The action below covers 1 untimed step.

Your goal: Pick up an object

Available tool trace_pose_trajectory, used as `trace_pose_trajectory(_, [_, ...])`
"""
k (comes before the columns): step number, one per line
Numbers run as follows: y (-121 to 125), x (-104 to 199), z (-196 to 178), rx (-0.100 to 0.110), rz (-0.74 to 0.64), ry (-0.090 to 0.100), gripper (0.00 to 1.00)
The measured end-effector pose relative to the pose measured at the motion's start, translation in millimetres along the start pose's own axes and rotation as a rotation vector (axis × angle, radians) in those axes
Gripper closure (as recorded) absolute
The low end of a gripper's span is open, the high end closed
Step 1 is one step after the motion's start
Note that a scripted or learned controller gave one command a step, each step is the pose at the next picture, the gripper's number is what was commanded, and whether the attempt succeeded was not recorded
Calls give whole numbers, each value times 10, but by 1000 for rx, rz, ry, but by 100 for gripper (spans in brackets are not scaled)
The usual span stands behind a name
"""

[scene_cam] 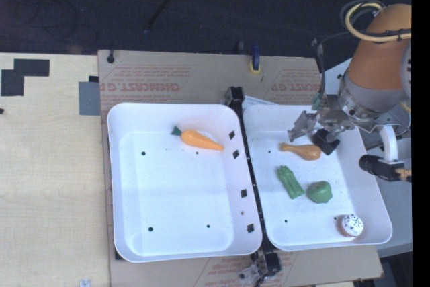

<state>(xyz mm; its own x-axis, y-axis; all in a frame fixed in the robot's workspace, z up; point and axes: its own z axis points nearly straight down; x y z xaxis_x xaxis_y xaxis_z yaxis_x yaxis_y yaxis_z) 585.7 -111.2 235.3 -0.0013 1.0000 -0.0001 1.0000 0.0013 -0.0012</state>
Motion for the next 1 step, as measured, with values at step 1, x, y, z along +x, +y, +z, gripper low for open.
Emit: trace_pose_trajectory(1, [-292,465,514,9,-1,3,0])
